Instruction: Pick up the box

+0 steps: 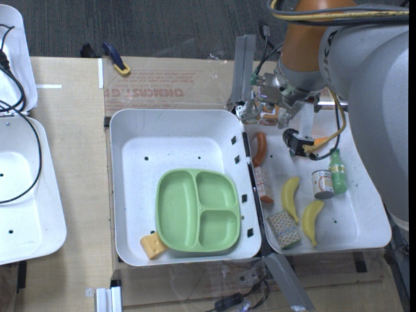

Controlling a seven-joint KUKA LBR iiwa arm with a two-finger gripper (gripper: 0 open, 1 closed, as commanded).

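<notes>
Camera view: the gripper (270, 107) sits over the far left corner of the right bin (364, 229); whether it is apart or together cannot be told. The box (284, 229) lies at that bin's near left corner, apparently untouched, so the pick is judged not yet begun. Count: two bananas (290, 198), one can (322, 183), one bottle (337, 170), one sausage (259, 147), one green plate (197, 210).

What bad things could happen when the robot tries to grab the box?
The box lies at the near end of the right bin, squeezed against a banana and close to another banana. The gripper might bump or grab a banana instead. The box also sits near the bin's wall, so it may be hard to get around. Finally, the gripper hangs over the bin's far end, and the can and green bottle could get knocked on the way.
</notes>
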